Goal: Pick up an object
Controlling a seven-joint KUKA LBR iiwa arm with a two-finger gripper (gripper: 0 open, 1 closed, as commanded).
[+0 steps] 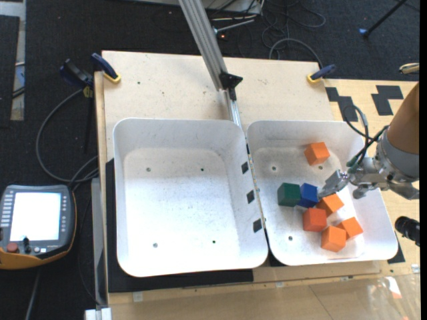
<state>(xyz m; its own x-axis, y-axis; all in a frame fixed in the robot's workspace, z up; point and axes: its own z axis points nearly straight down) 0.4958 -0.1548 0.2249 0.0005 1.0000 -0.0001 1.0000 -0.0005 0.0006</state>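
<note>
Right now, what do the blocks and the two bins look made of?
Blocks, such as the green one and the far orange one: probably painted wood or plastic, with flat matte colour and crisp edges. Left bin and right bin: likely moulded white plastic, with rounded corners and scuffed, speckled floors.

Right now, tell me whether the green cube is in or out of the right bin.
In: the green cube sits on the right bin's floor.

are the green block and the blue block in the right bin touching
Touching: the camera view shows the green block and the blue block side by side, no gap showing between them.
</note>
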